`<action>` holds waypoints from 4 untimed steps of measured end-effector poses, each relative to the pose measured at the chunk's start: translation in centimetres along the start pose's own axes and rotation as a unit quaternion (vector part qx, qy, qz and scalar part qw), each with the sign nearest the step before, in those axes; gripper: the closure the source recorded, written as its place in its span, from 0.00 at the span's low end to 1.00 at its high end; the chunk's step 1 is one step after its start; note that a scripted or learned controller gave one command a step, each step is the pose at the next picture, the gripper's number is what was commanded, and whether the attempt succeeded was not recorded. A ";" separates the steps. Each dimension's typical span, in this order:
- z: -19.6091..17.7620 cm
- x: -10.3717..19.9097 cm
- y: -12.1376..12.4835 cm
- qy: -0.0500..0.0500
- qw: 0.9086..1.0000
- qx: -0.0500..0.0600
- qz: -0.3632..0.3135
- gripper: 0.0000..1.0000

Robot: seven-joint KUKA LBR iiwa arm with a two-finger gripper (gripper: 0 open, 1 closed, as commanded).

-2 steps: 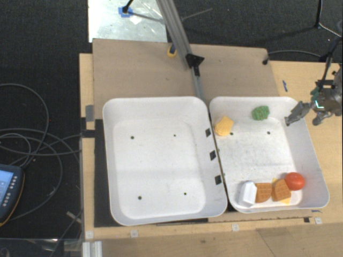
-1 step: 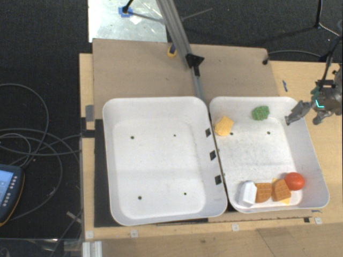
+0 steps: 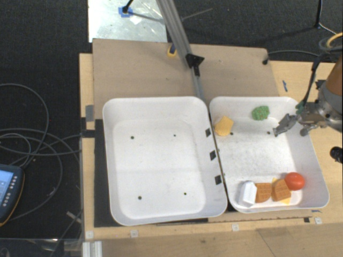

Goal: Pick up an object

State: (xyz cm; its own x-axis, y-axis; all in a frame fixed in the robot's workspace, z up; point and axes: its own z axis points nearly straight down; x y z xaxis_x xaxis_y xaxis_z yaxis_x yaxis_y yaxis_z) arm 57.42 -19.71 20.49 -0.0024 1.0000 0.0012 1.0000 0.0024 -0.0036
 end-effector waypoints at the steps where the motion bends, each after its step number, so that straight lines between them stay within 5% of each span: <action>1: 5.3 -0.1 -1.0 0.000 1.000 0.000 0.001 0.00; 2: 11.4 -0.6 -1.2 0.000 1.000 0.000 0.001 0.00; 3: 9.9 -0.7 -0.9 -0.001 1.000 -0.004 0.001 1.00; 4: 3.5 -0.9 -0.9 -0.002 1.000 -0.006 -0.001 1.00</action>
State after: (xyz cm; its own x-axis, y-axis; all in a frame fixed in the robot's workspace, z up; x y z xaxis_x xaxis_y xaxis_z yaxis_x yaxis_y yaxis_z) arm 56.54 -20.60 17.03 -0.0034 1.0000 -0.0029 1.0000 0.0035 0.0075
